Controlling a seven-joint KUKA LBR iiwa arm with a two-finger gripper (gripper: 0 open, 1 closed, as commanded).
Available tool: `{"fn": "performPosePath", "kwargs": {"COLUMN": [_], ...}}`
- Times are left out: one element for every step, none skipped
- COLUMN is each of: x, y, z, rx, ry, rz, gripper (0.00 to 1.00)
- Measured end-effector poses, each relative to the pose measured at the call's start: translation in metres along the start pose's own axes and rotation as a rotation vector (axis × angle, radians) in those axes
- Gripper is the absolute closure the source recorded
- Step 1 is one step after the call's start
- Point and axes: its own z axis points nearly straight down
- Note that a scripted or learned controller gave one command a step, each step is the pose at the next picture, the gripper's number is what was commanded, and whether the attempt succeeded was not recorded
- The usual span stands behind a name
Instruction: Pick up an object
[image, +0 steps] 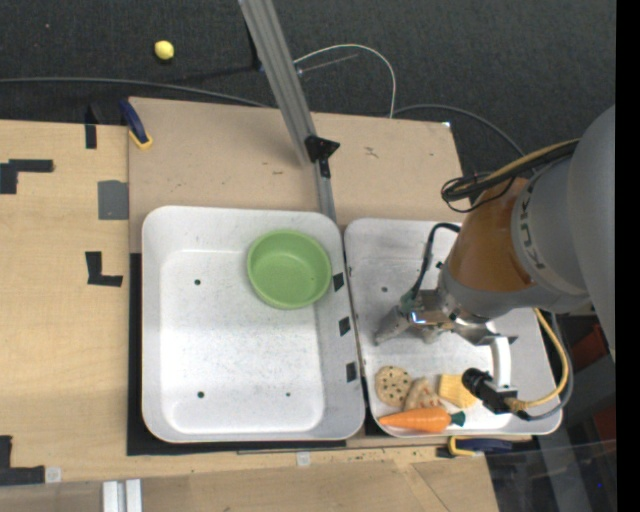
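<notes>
A green bowl (289, 268) sits upright in the left bin (200, 350), near its far right corner. In the right bin (385, 250) a round cookie (391, 384), a tan cracker (421, 393), a yellow cheese wedge (456, 388) and an orange carrot (415, 421) lie together along the near edge. My gripper (398, 316) hangs over the middle of the right bin, a little beyond the cookie, and is open. Its fingers (386, 331) are spread, with nothing between them.
A grey metal pole (285, 90) slants in from the top and ends at the far end of the seam between the two bins. Black and yellow cables (545, 385) loop off the wrist over the right bin's near right corner. A small yellow ball (164, 49) lies on the dark floor beyond the bench.
</notes>
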Motion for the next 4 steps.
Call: {"fn": "performPosePath", "kwargs": {"x": [0.000, -0.003, -0.013, -0.013], "y": [0.001, 0.010, 0.012, 0.012], "z": [-0.013, -0.062, -0.118, -0.155], "rx": [-0.001, -0.009, -0.011, -0.010], "ry": [0.001, -0.001, -0.002, -0.001], "rz": [-0.001, 0.000, 0.001, 0.000], "gripper": [1.00, 1.00, 1.00, 1.00]}}
